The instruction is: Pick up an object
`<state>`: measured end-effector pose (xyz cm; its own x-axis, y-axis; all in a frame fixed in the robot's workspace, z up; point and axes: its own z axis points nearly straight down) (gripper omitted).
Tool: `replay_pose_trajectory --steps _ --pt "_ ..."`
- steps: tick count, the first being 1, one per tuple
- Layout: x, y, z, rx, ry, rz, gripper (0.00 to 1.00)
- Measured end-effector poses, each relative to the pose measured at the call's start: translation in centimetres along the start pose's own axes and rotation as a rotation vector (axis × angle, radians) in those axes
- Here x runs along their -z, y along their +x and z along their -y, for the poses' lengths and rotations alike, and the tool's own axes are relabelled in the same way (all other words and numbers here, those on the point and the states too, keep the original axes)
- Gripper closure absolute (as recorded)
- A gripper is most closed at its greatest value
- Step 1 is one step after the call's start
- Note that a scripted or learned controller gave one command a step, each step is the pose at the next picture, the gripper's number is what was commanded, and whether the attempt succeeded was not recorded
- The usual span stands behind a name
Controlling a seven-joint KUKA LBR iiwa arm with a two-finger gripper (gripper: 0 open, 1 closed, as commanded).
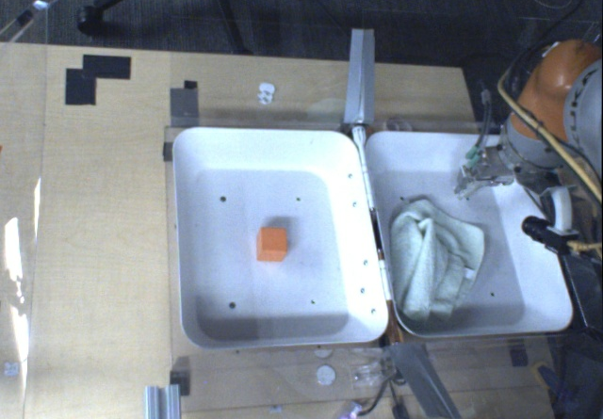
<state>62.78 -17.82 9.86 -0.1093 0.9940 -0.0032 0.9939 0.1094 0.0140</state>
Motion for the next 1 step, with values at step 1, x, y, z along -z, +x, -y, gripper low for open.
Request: replay_pose_trajectory --steps 1 --pt "10.05 2.92 -1.71 0.059 0.011 -0.003 1.00"
